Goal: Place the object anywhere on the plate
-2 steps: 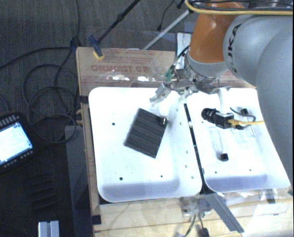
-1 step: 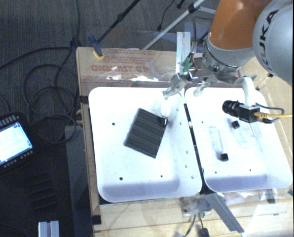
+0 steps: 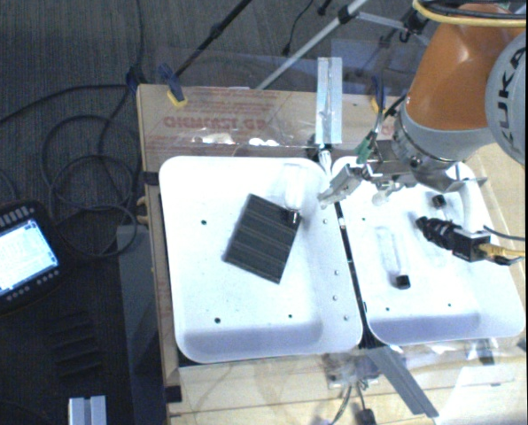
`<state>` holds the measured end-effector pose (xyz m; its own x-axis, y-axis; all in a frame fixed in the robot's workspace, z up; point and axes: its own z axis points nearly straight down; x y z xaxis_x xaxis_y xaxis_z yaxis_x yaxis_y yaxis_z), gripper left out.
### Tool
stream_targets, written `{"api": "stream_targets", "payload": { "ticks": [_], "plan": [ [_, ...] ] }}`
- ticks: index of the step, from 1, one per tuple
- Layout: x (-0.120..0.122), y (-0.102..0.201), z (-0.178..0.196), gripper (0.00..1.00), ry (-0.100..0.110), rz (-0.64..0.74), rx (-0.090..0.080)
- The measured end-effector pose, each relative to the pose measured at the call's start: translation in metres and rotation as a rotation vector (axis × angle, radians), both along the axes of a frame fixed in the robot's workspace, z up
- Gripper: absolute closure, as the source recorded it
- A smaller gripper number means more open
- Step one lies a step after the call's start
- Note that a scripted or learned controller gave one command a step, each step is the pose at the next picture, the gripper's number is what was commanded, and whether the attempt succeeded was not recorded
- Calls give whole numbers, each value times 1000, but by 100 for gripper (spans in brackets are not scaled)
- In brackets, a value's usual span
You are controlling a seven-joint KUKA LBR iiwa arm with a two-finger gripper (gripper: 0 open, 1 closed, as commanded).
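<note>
Camera view, slanted, looking down on both bins. Arm (image 3: 454, 78) enters from the right, orange band uppermost, wrist low over the seam between the two bins.

Gripper (image 3: 333, 189): tip points left, just past the inner wall of the left bin (image 3: 189, 264). Open or closed: cannot tell, since the tip is small and blurs into the white bin.

Task's object: a whitish, rounded object (image 3: 292, 182), pale against the pale bin, outline soft. It lies just left of the gripper tip, in the near corner of the left bin. Touching the gripper or merely close beside it: cannot tell. No grasp is visible.

Plate (image 3: 260, 239): dark, ribbed, rectangular, lying tilted on the left bin's floor, left of the gripper and lower in the view. Its upper right corner comes nearest the whitish object, and a small dark spot sits there. The object appears to rest off the plate, just above that corner.

Right bin (image 3: 441, 312), right of the gripper and below it: a small black piece (image 3: 402, 282) and a faint clear item (image 3: 390, 250).
</note>
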<state>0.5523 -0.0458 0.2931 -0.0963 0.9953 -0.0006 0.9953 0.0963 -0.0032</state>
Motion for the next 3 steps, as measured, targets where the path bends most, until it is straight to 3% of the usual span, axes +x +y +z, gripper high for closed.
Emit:
{"api": "stream_targets", "payload": {
  "ticks": [1, 2, 3],
  "plan": [
    [32, 49, -20, 0, -1, 8, -1],
    [80, 42, -27, 0, -1, -51, 0],
    [85, 19, -43, 0, -1, -8, -4]
  ]
}}
